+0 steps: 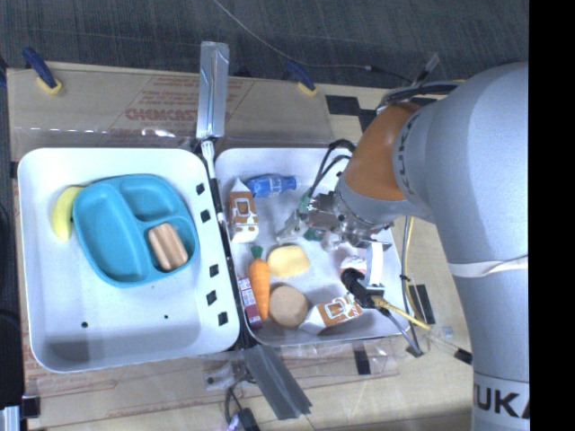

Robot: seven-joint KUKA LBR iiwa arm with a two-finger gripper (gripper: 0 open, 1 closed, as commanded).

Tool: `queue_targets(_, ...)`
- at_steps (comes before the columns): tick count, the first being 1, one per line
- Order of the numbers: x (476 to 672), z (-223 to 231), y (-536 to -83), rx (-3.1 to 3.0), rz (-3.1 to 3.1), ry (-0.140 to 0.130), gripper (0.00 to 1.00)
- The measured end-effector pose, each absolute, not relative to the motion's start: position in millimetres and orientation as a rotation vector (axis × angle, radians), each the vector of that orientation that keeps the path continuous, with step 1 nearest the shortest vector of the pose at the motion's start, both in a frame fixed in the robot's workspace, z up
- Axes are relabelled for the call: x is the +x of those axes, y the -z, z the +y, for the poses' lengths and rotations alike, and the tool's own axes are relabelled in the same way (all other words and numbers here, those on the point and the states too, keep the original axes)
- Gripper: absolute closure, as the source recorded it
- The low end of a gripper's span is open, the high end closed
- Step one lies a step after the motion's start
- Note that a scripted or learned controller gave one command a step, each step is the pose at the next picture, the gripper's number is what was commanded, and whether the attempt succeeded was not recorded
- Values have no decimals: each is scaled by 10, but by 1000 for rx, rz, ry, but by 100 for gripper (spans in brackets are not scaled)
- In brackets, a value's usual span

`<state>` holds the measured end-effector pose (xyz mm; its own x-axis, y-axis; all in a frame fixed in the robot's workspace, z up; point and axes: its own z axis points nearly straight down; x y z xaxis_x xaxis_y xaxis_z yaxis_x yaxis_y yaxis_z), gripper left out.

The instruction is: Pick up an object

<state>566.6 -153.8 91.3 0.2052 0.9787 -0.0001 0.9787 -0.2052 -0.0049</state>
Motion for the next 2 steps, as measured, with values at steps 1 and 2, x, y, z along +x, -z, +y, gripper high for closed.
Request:
queue_targets(1,5668,-1535,-1011,-2431,-1982,-6,100)
queue_targets(2,5667,-1536,-1010,-2431,-1982,-7,0)
